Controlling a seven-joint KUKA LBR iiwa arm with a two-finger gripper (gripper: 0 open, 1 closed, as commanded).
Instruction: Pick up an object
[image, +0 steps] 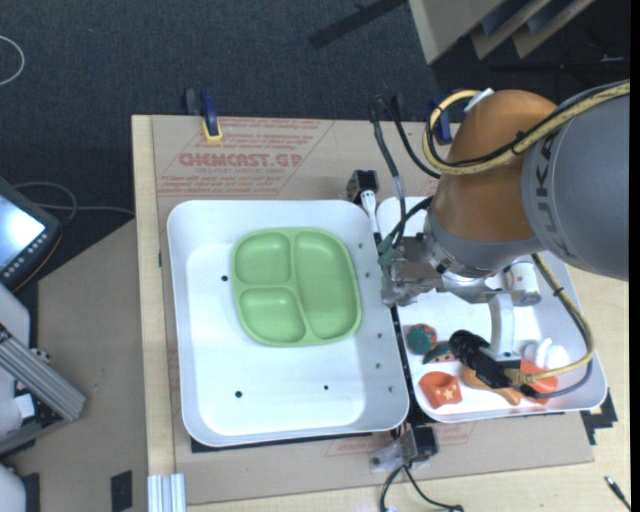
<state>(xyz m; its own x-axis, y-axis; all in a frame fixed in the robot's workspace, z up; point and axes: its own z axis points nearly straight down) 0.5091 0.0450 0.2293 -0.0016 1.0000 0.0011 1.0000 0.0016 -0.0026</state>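
Arm (560, 170) hangs over the right bin (500, 408), with the gripper (408, 278) low by that bin's left wall, probably lining up on the small items there. Cannot tell how far the gripper is open; nothing seen held. Nearest candidate: green-and-red ball (422, 338), just beside the gripper toward the camera and apart from it. Orange piece (440, 388) lies beyond it. Green plate (297, 286) rests in the left bin (200, 330).

Red print on the brown board (150, 200) reads "CHEMCAST G P", with smaller lines below too blurred to read.
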